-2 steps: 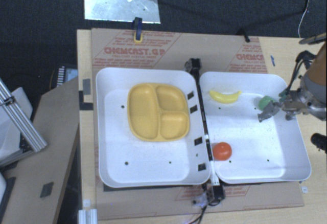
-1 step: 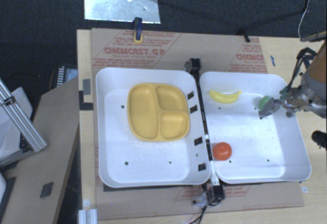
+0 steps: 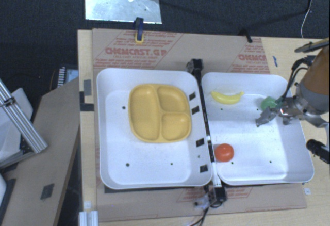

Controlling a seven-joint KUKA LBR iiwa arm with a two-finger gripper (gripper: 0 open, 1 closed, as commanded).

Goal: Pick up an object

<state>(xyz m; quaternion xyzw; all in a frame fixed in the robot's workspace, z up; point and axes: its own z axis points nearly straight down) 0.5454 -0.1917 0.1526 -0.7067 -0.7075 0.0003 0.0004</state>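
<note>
Two white bins sit side by side in the middle of the frame. The left bin (image 3: 111, 168) holds one thing: a yellow plate (image 3: 159, 113) with three compartments, lying flat in the bin's upper centre. The right bin (image 3: 258, 165) holds three things. One yellow banana (image 3: 227, 97) lies near its upper left corner. One orange-red ball (image 3: 224, 152) rests at its lower left, close to the divider between the bins. One green object (image 3: 269, 102) sits at the right part of the bin, just beside the gripper (image 3: 273, 115). The arm (image 3: 314, 85) enters from the right edge of the frame, with the gripper low over the right bin. Whether its fingers are apart or closed, I cannot tell, and nothing is clearly seen between them.
</note>
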